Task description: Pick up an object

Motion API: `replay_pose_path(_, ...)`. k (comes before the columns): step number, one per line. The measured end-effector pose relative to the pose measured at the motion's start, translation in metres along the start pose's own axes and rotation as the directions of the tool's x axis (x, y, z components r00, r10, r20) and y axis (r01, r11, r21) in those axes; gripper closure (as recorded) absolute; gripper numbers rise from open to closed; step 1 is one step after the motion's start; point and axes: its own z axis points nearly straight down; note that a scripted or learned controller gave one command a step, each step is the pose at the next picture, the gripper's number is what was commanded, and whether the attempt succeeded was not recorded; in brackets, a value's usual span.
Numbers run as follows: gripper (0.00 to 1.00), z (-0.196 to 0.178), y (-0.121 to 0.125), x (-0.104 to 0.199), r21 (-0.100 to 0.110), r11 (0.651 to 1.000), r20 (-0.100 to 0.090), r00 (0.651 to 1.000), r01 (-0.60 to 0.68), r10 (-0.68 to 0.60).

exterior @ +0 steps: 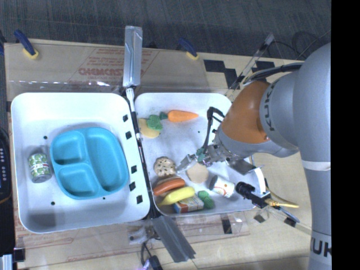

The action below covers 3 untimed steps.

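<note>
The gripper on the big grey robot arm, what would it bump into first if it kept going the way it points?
Probably the round beige cookie-like disc, which lies right below the two-finger gripper in the right white bin. Height is hard to judge from above, so it may be just beside the line.

The gripper hangs low in the right bin, just above a pale round piece.

tray in left bin, carrot in right bin

Glossy white plastic bins, a matt blue plastic tray, a smooth grey arm.
</note>
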Motion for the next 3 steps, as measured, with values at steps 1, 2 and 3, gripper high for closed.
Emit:
replay_pose_path(1, 0.00, -0.033, 0.069, -0.035, -0.004, 0.998, 0.004, 0.998, 0.066, -0.066)
replay_pose_path(2, 0.00, -0.003, 0.021, -0.036, 0.002, 0.997, 0.001, 0.997, 0.082, -0.082)
replay_pose_path(3, 0.00, -0.001, 0.028, -0.026, 0.000, 0.984, 0.000, 0.984, 0.177, -0.177)
